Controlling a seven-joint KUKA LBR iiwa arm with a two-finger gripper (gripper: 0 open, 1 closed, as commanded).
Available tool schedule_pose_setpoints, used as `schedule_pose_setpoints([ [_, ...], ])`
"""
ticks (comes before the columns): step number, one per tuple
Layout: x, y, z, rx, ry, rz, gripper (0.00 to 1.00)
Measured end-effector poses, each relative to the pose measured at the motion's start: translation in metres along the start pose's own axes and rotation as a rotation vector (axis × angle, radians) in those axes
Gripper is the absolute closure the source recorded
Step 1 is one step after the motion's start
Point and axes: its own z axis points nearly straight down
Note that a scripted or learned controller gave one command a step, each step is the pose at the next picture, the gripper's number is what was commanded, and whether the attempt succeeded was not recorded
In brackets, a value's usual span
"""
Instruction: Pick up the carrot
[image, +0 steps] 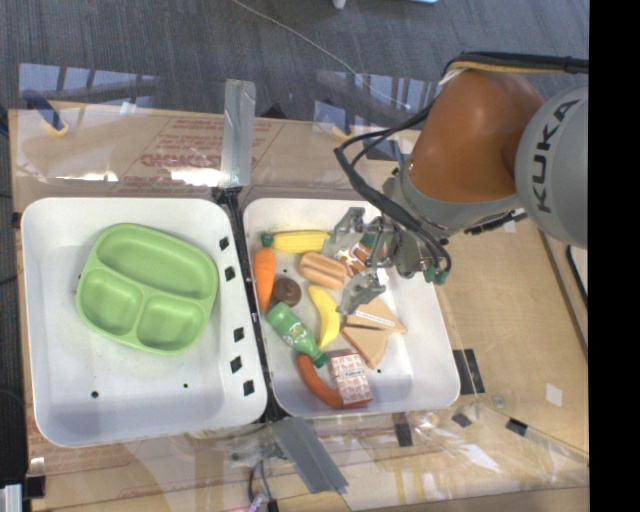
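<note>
The carrot (264, 280), orange with a green top, lies lengthwise along the left wall of the right bin (432, 330). My gripper (355, 261) hangs over the middle of that bin, to the right of the carrot and apart from it. Its two fingers (347, 229) stand open, one toward the far side and one toward the near side. A hot dog (322, 268) lies beneath and between them, and nothing is held.
Around the carrot lie a yellow corn cob (298, 241), a brown round item (288, 291), a banana (326, 314), a green bottle (289, 326), bread slices (371, 338), a pink packet (350, 377) and a red sausage (316, 382). A green divided plate (148, 288) sits in the left bin (45, 330).
</note>
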Motion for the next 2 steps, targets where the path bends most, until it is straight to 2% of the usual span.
schedule_pose_setpoints([
  [1,-0.067,0.020,0.071,-0.001,0.002,0.506,0.00],
  [2,-0.072,0.000,0.154,0.001,0.008,0.524,0.00],
])
